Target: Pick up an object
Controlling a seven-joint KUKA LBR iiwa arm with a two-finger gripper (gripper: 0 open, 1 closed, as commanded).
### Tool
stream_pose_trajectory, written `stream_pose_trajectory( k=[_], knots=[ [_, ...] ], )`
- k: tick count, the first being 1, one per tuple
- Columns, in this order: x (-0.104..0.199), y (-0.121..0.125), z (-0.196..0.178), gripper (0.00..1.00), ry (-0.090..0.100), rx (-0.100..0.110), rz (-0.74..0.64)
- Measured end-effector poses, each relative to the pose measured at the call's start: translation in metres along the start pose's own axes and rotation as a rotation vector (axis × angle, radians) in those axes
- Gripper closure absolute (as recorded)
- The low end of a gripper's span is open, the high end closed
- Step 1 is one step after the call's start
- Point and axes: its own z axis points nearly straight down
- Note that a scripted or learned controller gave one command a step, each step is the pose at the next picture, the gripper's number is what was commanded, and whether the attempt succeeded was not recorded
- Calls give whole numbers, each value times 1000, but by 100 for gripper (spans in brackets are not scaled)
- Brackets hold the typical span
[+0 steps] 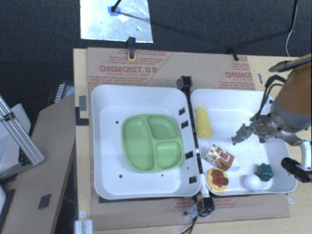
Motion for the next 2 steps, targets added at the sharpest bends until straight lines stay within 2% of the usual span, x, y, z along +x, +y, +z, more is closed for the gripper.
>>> stream_pose_trajectory(
  k=[1,2],
  knots=[
    [0,3,-7,0,-2,-14,-3],
    [-2,2,36,0,-1,-10,-1]
  ],
)
